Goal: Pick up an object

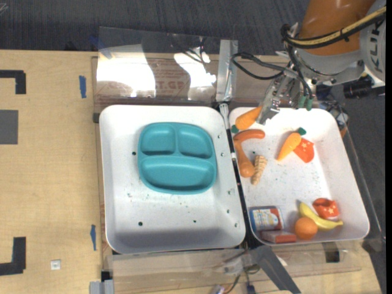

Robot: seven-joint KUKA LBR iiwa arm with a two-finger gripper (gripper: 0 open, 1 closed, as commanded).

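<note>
The claw (270, 110) hangs over the far left corner of the right bin (350, 164), its metal fingers pointing down and left; from this slant I cannot tell whether they are apart or together, and nothing shows between them. Just beside its tip, to the left, lies an orange toy carrot (247, 119) against the bin's far wall. A red sausage (248, 135) lies just below that. Toward the bin's middle lie a second carrot (289, 145) with a green top and a red pepper piece (304, 150) touching it. Near the front sit a banana (318, 217), an orange (305, 228), a tomato (326, 207) and a small can (266, 217). The left bin (116, 213) holds a teal divided plate (177, 157).
</note>
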